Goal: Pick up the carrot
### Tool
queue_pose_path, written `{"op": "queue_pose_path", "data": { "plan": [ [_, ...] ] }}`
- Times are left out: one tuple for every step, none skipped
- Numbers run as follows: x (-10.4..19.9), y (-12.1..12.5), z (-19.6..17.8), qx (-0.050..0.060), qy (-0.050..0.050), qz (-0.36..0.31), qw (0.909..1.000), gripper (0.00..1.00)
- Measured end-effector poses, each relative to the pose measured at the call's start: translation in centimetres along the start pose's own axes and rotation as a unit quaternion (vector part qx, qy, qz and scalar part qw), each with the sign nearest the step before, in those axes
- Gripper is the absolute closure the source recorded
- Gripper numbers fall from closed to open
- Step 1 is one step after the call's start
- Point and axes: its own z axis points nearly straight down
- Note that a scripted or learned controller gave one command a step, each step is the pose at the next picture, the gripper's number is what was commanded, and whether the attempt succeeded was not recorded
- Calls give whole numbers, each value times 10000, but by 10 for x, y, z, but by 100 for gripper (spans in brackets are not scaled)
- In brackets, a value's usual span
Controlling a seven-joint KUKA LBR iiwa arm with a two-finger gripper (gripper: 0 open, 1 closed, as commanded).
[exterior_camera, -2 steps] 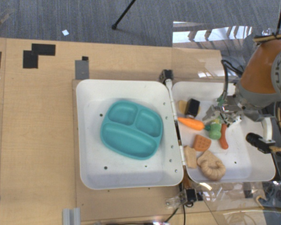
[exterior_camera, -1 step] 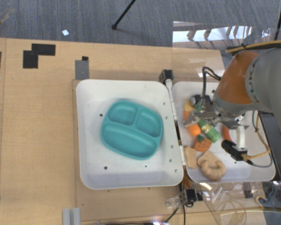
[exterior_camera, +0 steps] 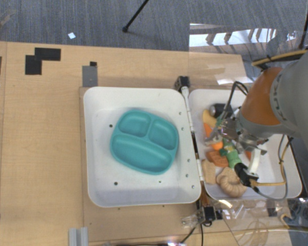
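Carrot (exterior_camera: 219, 159): in the right bin (exterior_camera: 292, 188), just beside the gripper (exterior_camera: 227, 137), lower-left of it.
Fingers: state can't be told.
Writing: none readable.

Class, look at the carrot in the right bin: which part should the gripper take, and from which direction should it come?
Probably the orange body of the carrot, just left of its green top, taken from straight above. It lies flat among other food in the right bin, with a pretzel-like piece close below it, so a side approach looks blocked. The gripper hangs right over it.
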Motion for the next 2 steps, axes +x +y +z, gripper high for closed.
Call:
{"op": "queue_pose_path", "data": {
  "plan": [
    [2, 3, -12, -27, 4, -28, 10000, 100],
    [56, 2, -99, 19, 1, 516, 9987, 100]
  ]
}}
